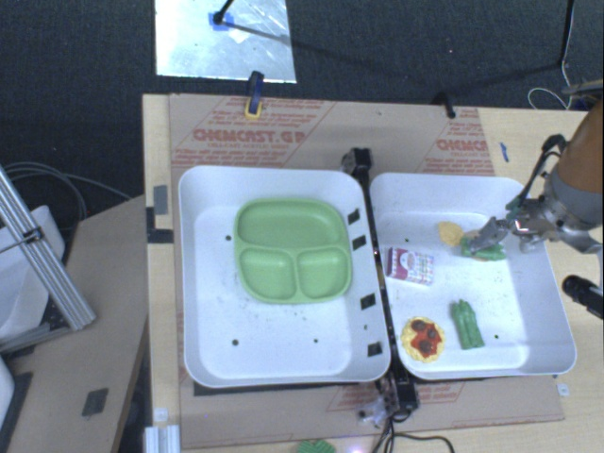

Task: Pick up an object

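On the left, the left bin [203, 253] holds a pale green divided plate [292, 251] with one wide compartment at the back and two smaller ones toward the front; it lies flat near the bin's middle. Black clips sit along the seam where the two bins meet.

The right bin [538, 347] carries the small things. Nearest the seam lies a small red-and-white packet [410, 265], flat on the floor of the bin; there is printing on it, too small to read. In front of it, near the bin's front edge, sits a little round toy pizza [423, 339], yellow with red topping. Just to its right lies a green ridged piece [466, 324], like a bundle of stalks, pointing front to back. Farther back is a yellow lump [451, 232], its shape hard to make out.

Just right of the yellow lump, the hand [491, 239] reaches down into the right bin, and a green object [485, 250] shows at its tips, low over or on the bin floor. Whether the tips are clenched on it or merely beside it, I cannot tell: the metal parts and the green thing blur together. The arm itself is cut off at the right edge.

The brown board on the tabletop [113, 253] under the bins bears red lettering that reads "CHEMCAST GP", printed twice.
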Robot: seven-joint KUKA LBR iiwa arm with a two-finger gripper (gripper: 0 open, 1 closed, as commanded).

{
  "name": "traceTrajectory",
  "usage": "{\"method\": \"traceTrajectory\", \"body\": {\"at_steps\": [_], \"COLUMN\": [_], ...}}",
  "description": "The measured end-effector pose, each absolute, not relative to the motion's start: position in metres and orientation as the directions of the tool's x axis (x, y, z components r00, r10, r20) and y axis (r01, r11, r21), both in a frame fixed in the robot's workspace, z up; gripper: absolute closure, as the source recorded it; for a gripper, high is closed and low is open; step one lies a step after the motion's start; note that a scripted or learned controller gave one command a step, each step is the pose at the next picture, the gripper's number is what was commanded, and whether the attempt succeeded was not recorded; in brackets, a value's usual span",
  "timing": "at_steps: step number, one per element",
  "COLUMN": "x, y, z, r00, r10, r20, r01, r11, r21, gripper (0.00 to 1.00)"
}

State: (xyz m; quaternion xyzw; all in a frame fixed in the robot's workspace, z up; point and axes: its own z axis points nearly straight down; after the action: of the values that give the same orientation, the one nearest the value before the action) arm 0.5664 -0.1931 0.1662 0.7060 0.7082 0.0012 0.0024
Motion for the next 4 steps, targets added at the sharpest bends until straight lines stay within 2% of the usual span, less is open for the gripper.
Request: {"method": "traceTrajectory", "body": {"at_steps": [1,4], "x": [0.5127,0.5148], "y": [-0.1673,-0.1688], "z": [0.0811,0.0842], "r00": [-0.001,-0.001], "r10": [1.000,1.000], "r20": [0.002,0.000], "r01": [1.000,1.000], "r11": [0.001,0.001], "r21": [-0.003,0.001], "gripper": [0.00,0.00]}}
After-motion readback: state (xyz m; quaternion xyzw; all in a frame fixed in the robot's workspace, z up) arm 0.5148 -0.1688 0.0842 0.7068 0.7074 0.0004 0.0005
